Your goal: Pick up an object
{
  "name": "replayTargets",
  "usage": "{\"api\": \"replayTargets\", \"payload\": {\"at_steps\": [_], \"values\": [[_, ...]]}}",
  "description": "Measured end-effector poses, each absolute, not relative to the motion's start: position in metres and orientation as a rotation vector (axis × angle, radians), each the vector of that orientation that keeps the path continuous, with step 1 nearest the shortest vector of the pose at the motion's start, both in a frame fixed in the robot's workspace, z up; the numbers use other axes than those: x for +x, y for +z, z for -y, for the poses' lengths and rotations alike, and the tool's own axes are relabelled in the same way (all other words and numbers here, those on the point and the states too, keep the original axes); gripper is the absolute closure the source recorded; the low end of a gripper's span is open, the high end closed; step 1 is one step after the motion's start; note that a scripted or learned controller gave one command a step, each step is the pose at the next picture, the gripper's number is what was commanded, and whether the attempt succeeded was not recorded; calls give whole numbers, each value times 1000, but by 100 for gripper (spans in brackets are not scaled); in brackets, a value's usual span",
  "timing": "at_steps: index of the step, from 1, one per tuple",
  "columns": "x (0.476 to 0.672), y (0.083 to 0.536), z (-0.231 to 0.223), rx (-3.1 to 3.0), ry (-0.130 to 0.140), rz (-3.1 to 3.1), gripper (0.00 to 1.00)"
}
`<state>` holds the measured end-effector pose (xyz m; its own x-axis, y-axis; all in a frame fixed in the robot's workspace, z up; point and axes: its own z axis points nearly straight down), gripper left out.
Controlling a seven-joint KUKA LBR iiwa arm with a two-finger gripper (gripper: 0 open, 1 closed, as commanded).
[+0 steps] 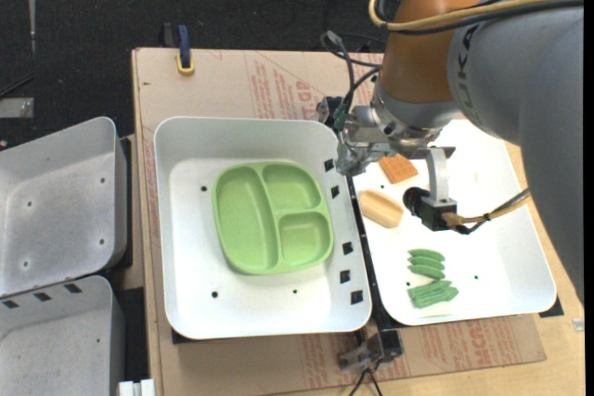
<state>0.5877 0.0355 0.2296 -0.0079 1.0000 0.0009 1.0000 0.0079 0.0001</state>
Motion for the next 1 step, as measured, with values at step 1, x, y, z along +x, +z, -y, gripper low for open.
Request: {"api": "replayTargets", "payload": {"at_steps": [1], "values": [[606, 237, -89, -2212, -6, 2231, 100]]}}
